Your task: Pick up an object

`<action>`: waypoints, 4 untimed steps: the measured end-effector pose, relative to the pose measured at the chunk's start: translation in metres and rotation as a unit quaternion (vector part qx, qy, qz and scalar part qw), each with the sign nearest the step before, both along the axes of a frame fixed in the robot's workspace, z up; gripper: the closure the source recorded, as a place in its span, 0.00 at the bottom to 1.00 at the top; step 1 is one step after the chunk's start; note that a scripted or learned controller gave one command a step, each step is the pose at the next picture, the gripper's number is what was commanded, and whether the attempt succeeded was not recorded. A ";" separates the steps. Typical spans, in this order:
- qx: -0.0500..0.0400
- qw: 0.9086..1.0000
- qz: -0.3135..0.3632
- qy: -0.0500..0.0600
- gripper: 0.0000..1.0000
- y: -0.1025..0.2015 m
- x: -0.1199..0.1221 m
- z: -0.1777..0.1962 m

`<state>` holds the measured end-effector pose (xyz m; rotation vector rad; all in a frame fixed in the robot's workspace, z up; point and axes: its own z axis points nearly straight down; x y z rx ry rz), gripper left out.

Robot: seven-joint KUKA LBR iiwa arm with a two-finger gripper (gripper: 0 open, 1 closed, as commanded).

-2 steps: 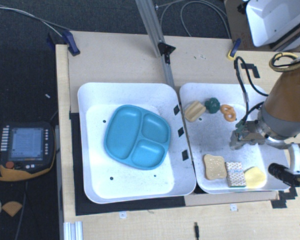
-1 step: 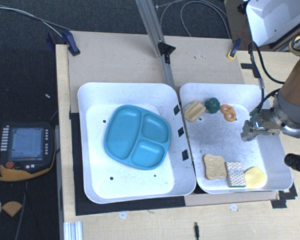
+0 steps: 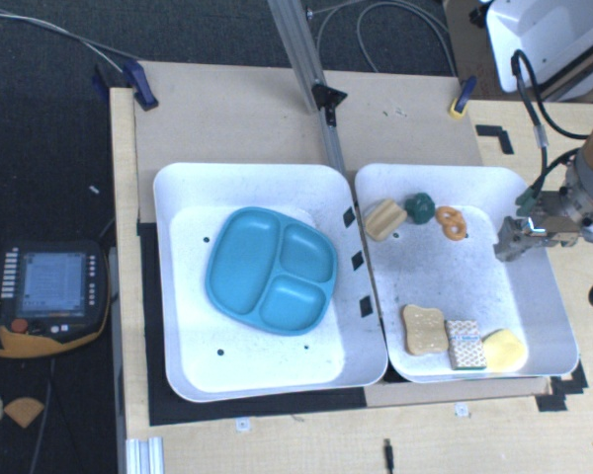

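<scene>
The right bin (image 3: 534, 294) holds several small items. A tan bread roll (image 3: 383, 218), a dark green ball (image 3: 420, 207) and an orange pretzel (image 3: 453, 223) lie along its far side. Along its near side lie a slice of toast (image 3: 425, 330), a checkered cracker (image 3: 465, 345) and a yellow lemon-like piece (image 3: 505, 350). My gripper (image 3: 512, 238) hangs over the bin's right part, to the right of the pretzel and apart from it. Nothing shows in its grasp.
The left bin (image 3: 183, 265) bears a blue divided plate (image 3: 272, 270). A metal pole (image 3: 301, 47) slants down from the top to the gap between the bins. Cables run near the arm at the upper right. A teach pendant (image 3: 44, 294) lies left of the bench.
</scene>
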<state>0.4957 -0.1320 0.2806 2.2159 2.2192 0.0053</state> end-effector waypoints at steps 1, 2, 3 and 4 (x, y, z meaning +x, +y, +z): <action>0.002 1.000 0.002 0.004 1.00 0.054 0.015 -0.020; 0.002 1.000 0.002 0.004 1.00 0.101 0.019 -0.024; 0.002 1.000 0.003 0.005 1.00 0.156 0.033 -0.043; 0.002 1.000 0.002 0.003 1.00 0.204 0.050 -0.058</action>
